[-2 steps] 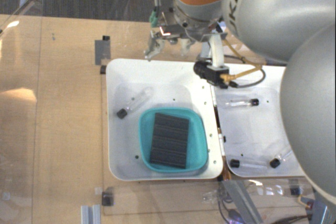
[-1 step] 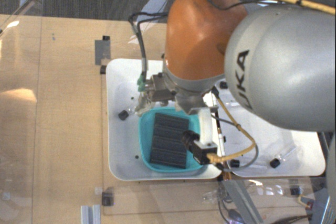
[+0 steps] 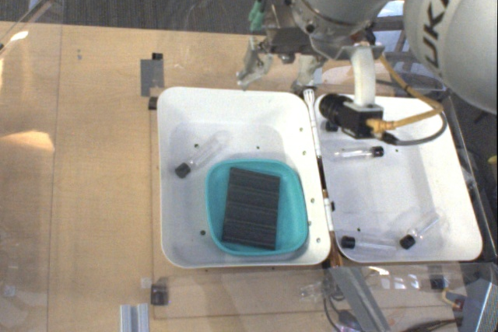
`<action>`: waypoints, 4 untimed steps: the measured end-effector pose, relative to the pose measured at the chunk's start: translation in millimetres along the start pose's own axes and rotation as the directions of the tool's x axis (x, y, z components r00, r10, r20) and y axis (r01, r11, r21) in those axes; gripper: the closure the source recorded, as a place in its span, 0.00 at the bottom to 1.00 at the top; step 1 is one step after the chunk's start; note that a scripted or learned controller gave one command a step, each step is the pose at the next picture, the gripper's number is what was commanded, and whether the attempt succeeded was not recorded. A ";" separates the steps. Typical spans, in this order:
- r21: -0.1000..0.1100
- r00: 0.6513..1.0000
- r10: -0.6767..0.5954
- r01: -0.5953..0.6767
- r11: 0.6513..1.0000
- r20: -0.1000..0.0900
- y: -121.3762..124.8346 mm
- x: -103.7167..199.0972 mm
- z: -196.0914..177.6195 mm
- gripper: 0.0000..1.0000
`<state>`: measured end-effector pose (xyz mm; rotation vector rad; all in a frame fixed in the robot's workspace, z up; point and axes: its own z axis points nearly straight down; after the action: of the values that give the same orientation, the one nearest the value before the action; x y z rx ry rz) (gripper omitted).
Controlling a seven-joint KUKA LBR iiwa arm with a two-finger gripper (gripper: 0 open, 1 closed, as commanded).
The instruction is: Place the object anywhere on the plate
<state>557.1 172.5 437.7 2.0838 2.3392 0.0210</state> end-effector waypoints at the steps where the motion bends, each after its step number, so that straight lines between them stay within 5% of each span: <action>1: -0.009 1.000 -0.009 0.009 1.000 -0.001 1.8 2.4 -10.9 1.00; 2: 0.013 0.999 -0.034 0.034 0.999 0.001 -6.9 59.0 97.2 1.00; 3: 0.002 0.988 -0.155 0.155 0.988 0.000 31.9 16.4 0.7 1.00; 4: 0.014 0.969 -0.247 0.247 0.969 -0.003 -68.8 30.9 252.5 1.00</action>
<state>489.1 196.4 184.2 1.7819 2.5870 0.0033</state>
